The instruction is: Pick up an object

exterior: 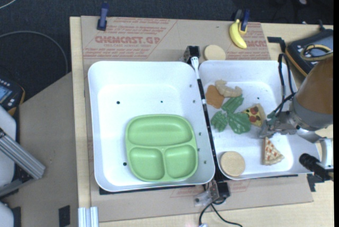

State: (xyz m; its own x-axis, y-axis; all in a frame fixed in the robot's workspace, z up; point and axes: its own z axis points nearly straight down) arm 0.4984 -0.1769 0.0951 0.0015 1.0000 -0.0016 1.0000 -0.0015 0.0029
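**Claw low in the right bin beside a pizza slice**

We see two white bins side by side on the tabletop (132,35). The left bin (106,88) holds one pale green tray (161,146) with three compartments, lying flat toward the front right.

The right bin (249,69) carries the small toy foods. At its back left lie one brown piece (214,96) and one tan, knobbly piece (229,90), touching. Just in front are two dark green leafy pieces (232,117), and beside them a slice of pizza (255,113), red and yellow with dark spots. One round tan disc (232,163) sits at the front left corner. A second pizza slice (272,153), a triangle with a pale crust and red dots, lies near the front right.

The claw (271,129) sits just above that second slice. Its fingers are small, dark and blurred against the wrist, so we cannot tell whether they are spread or closed, nor whether they touch the slice. The arm's grey and orange body is cut off at the right edge.

Behind the bins, on the tabletop, rest one yellow banana (238,35) and one more tan disc (214,52).
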